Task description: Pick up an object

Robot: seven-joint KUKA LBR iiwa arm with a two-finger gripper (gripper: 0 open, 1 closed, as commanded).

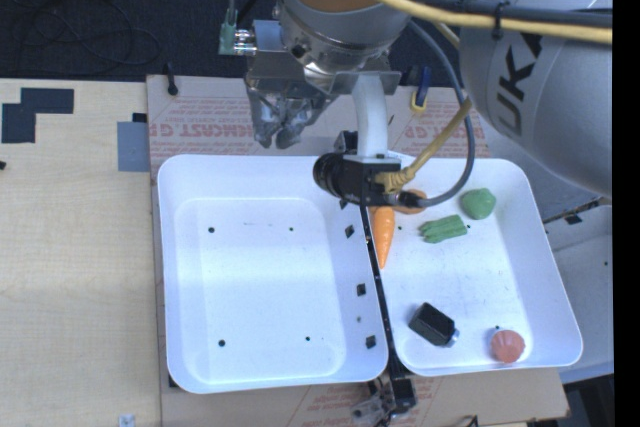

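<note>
Claw hangs above bins; carrot lies in right bin.

The big grey rounded arm housing bears dark capital letters, of which only "UK" can be read, cut off at its edge. The brown cardboard sheet under the bins carries red mirrored print, too broken to read.

A pale wooden surface is carrying a brown cardboard sheet with red lettering. Two shallow white bins, the left bin and the right bin, are sitting side by side on it, touching.
</note>
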